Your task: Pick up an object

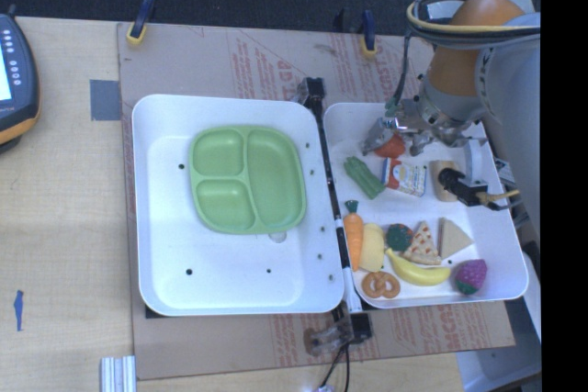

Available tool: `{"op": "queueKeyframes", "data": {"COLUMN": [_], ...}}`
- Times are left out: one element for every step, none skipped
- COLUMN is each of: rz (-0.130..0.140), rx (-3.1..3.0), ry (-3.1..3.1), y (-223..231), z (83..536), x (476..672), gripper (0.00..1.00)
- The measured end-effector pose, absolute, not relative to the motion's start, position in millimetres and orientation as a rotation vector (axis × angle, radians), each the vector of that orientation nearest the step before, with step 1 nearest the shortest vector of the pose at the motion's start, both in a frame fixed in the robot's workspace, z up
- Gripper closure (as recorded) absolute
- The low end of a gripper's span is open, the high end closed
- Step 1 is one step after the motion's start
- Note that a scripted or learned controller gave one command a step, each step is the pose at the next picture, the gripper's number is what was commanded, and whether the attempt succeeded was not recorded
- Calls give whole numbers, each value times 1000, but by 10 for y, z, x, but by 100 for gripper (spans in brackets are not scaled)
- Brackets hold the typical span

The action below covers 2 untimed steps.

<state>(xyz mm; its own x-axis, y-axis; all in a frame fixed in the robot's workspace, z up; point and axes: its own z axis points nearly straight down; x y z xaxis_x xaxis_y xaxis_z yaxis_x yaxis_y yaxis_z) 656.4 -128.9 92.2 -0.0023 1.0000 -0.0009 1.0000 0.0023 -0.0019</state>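
Note:
The right bin (pixel 496 289) holds several toy foods. My gripper (pixel 395 135) is low over its far end, directly above a small red item (pixel 393 148) that shows just beneath it. Whether the gripper is touching the red item is unclear. A green pickle (pixel 364 176) lies just to the left, and a white packet (pixel 410 178) lies just in front. Nearer the front are a carrot (pixel 353 234), a yellow piece (pixel 371 248), broccoli (pixel 398 237), a pizza slice (pixel 424 245), a banana (pixel 418 272), a pretzel (pixel 380 285) and a magenta berry (pixel 469 274).
The left bin (pixel 165 271) holds a green divided plate (pixel 248 177). A tan wedge (pixel 454 238) lies at the right bin's right side. A handheld pendant (pixel 14 78) rests at the bench's far left. Clamps (pixel 140 21) hold the cardboard's back edge.

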Motion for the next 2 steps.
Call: {"op": "queueKeyframes", "data": {"rz": [8,8], "rx": [-2210,-2213], "ry": [-2223,-2221], "y": [-1142,-1164], "z": [919,919], "x": [6558,6559], "gripper": [0,0]}}
